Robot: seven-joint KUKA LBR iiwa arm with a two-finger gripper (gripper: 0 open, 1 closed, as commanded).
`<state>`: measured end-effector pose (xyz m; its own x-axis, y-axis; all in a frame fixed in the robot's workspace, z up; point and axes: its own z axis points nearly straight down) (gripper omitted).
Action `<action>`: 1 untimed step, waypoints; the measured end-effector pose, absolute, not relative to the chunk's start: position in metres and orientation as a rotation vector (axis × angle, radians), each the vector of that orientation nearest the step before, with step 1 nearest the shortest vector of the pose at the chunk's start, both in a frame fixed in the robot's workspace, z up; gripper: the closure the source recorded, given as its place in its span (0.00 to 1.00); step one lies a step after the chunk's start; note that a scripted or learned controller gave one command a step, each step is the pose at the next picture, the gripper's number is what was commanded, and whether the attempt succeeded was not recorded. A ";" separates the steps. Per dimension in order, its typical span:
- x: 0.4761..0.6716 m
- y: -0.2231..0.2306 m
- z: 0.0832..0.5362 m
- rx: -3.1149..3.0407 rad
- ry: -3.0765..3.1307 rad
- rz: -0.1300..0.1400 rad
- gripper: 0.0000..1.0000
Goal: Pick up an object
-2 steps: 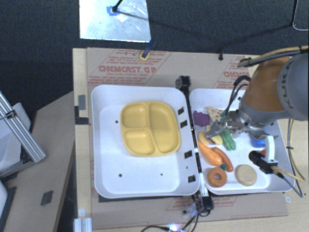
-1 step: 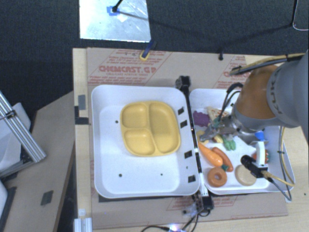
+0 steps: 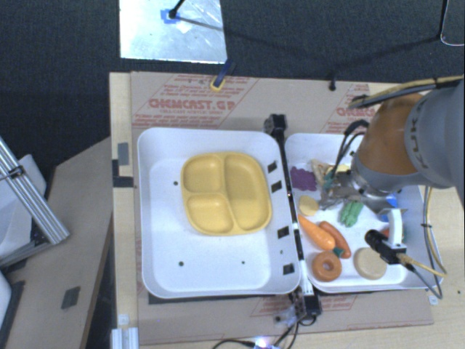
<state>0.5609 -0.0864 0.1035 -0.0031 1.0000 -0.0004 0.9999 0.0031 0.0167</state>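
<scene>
The right bin [image 3: 414, 282] holds several toy foods. There is a purple piece [image 3: 302, 177], a pale yellow piece [image 3: 309, 206], a green piece [image 3: 352, 213], an orange carrot [image 3: 316, 232], a red sausage [image 3: 336, 238], a brown donut [image 3: 327, 266] and a beige disc [image 3: 370, 265]. My gripper [image 3: 330, 193] reaches down into the middle of this bin. It sits between the purple piece and the green piece, just above the pale yellow one. Nothing is visibly held.
The left bin [image 3: 160, 267] holds a yellow divided plate [image 3: 224, 193]. A black-clipped divider [image 3: 285, 195] separates the two bins. The grey and orange arm [image 3: 407, 140] covers the right bin's far right part. A metal sheet [image 3: 173, 20] lies beyond the bench.
</scene>
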 end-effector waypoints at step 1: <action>0.564 -0.091 0.167 2.213 2.221 0.007 1.00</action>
